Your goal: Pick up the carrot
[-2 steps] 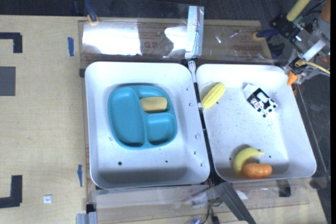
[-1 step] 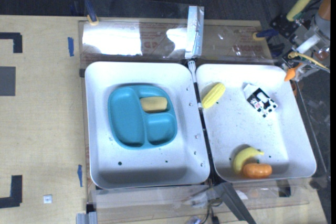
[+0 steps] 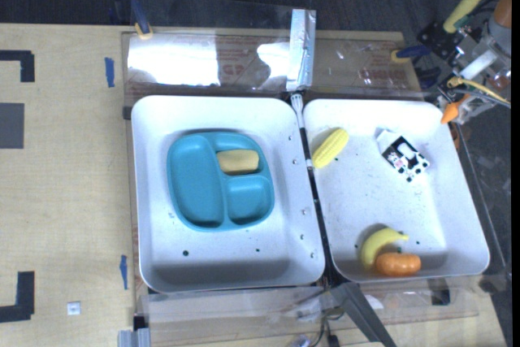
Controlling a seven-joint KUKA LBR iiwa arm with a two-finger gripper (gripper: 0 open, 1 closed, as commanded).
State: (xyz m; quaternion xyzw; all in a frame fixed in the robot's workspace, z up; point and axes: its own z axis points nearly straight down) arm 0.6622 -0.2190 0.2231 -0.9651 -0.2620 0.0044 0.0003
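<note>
Parked at the upper right [image 3: 487, 53], off beyond the right bin [image 3: 455, 199], well apart from everything inside; claw not made out among the cables, so could not tell wide or narrow. Lay orange and stubby, the carrot [image 3: 396, 263], at the right bin's near edge, touching a banana [image 3: 379, 243] just behind it. Farther back: a corn cob [image 3: 330, 146] by the dividing wall, a black-and-white packet [image 3: 404, 156]. In the left bin [image 3: 154, 248], a blue divided plate [image 3: 195, 179] carrying a yellow bun-like piece [image 3: 239, 162].
</note>
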